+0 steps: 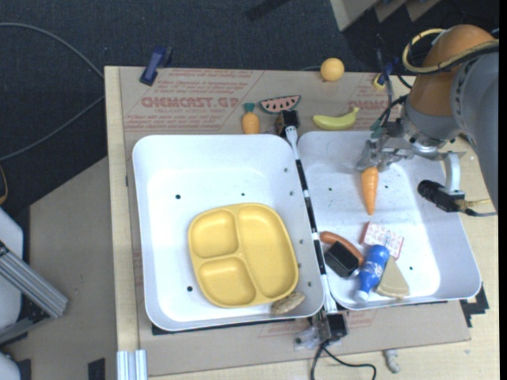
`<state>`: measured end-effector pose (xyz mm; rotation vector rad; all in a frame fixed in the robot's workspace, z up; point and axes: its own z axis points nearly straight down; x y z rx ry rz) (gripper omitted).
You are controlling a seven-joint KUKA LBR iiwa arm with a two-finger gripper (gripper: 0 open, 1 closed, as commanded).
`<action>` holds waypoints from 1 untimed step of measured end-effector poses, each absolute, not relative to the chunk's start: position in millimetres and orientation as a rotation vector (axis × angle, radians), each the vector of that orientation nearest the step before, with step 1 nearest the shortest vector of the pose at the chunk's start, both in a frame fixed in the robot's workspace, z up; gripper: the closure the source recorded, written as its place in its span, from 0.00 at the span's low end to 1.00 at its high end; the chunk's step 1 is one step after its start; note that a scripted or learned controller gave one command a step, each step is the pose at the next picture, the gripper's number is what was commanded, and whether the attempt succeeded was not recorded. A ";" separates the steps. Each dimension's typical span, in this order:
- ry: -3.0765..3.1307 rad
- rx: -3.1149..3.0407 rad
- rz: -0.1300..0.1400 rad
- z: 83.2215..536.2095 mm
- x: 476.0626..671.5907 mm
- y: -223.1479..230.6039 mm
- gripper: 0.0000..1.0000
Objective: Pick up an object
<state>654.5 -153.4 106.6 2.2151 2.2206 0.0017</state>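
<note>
Nearest the camera, at the front rim of the left bin (150, 236), lies a small brown cookie (287, 303), touching the edge of a yellow divided plate (240, 253) that takes up much of that bin.

Over in the right bin (444, 252), the gripper (379, 155) hangs just above the blunt top of a toy carrot (370, 189); whether it is open or closed cannot be told from this angle, and nothing visibly sits in its grasp. That carrot lies near the bin's back, pointing its tip toward the front, well apart from the other pieces; it is the likeliest thing to pick. By its look it is light, hard plastic, smooth and tapered; a hold near the thin tip would probably slip, so the thicker upper end, taken across its width, seems the better place.

At the bin's front corner crowd a blue bottle (372, 269), a wedge of cheese (394, 281), a black block (341, 258), a sausage (339, 241) and a pink-patterned packet (383, 239); none blocks the carrot. Beyond the bins, on the bench (198, 93), rest a banana (336, 119), a watermelon slice (280, 102), a second small carrot (251, 121) and an orange ball (333, 70); all stand out of the way.
</note>
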 end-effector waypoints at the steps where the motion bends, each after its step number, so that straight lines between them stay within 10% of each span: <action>1: 2.212 2.214 0.000 93.0 669.7 -100.7 1.00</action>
